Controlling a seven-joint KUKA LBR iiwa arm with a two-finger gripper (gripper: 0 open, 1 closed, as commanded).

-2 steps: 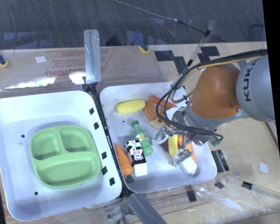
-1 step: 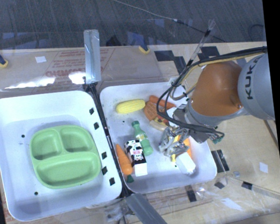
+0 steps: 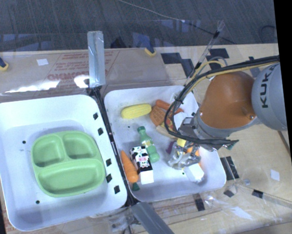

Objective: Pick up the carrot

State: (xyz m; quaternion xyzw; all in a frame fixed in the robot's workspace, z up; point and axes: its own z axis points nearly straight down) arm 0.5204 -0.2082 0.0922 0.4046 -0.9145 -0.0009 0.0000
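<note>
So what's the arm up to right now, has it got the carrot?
Gripper low in right bin, near-right corner, fingers unclear. Carrot untouched along that bin's left wall. Milk carton and green bottle stand between them.

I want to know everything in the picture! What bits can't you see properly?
- Gripper, camera view: the arm's wrist covers it, so what's under it is unclear.
- Orange ridged item: partly behind cables.
- Carrot: its lower end sits against the right bin's wall.
- Cow-patterned carton: print too small.
</note>
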